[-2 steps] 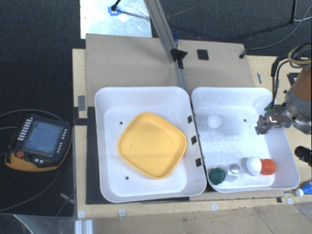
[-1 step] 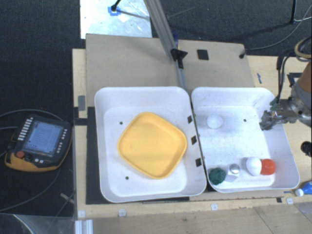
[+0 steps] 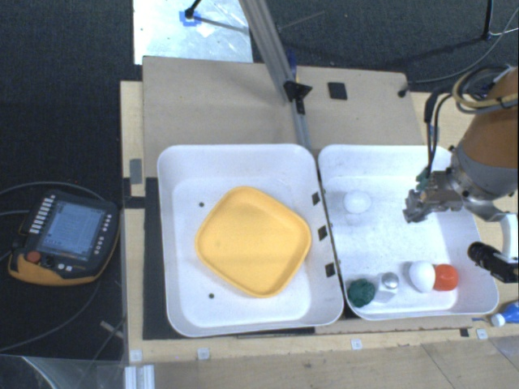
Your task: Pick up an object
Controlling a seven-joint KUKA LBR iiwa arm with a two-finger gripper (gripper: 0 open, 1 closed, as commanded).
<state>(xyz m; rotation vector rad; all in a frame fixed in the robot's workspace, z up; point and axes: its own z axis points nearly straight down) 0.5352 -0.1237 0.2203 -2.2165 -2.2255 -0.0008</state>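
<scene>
- Gripper (image 3: 415, 207) at right of frame, over the right bin (image 3: 381, 159); whether its tips stand apart or together cannot be told.
- White ball (image 3: 356, 202) lies just left of the gripper, nearest candidate.
- Green object (image 3: 362, 291), white ball (image 3: 421, 275) and orange object (image 3: 445, 277) line the bin's lower edge, below the gripper.

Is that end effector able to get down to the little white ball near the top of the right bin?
Probably yes. The end effector hovers over the right bin, just beside the white ball. The ball sits alone on bare bin floor, well apart from the cluster along the bottom wall, so nothing blocks it.
</scene>
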